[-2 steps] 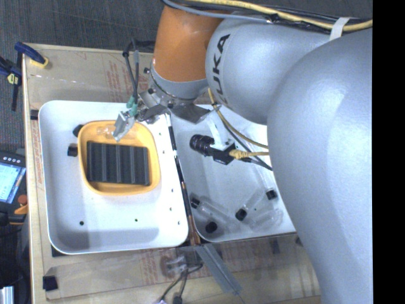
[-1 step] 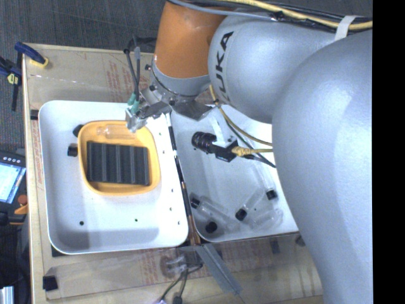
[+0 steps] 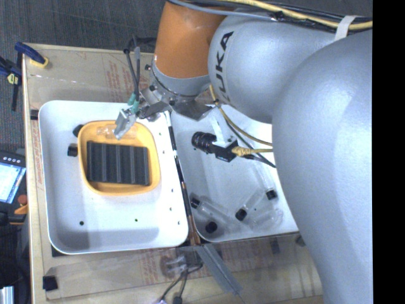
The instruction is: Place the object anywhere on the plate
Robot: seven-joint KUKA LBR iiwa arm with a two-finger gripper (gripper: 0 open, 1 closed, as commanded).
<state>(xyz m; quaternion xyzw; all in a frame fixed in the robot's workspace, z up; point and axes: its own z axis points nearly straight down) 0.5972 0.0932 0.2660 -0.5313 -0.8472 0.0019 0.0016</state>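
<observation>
Tool (image 3: 126,120) hangs above the plate (image 3: 95,135) rim; its finger spread cannot be told.

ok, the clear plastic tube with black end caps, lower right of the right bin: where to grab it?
Mid-body of the clear tube, between its black caps, from straight above. It seems to lie flat and diagonal, so close across its narrow width.
</observation>
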